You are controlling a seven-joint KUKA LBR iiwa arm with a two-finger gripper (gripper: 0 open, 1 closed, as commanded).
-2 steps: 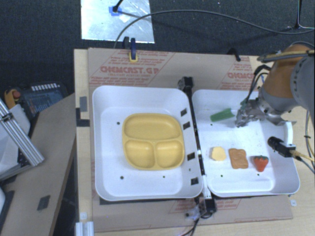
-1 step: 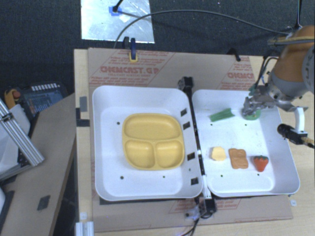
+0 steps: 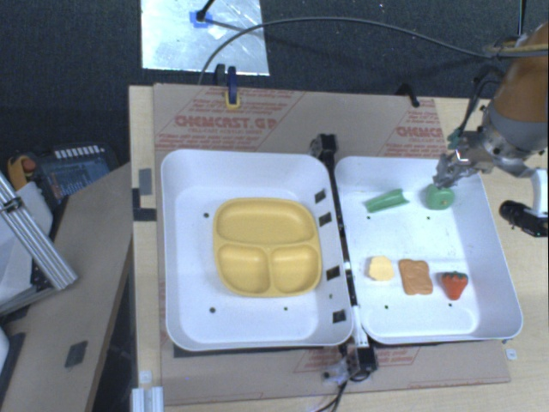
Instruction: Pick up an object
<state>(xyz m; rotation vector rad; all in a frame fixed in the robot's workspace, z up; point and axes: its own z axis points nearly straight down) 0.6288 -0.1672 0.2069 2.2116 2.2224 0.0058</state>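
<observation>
The right bin (image 3: 493, 256) holds a long green piece (image 3: 385, 201), a round green object (image 3: 440, 198), a pale yellow piece (image 3: 381, 269), a brown toast-like piece (image 3: 416, 276) and a red strawberry (image 3: 455, 284). My gripper (image 3: 449, 175) hangs at the bin's far right, just above the round green object, its tip close to or touching that object's top. The arm comes in from the right edge. A yellow divided plate (image 3: 262, 245) lies in the left bin (image 3: 184, 230).
A black divider with clips (image 3: 336, 230) runs between the two bins. Cables cross the dark floor behind the bench. A foil sheet (image 3: 203, 22) lies at the far back, and a metal rail (image 3: 34, 239) with a control box stands on the left.
</observation>
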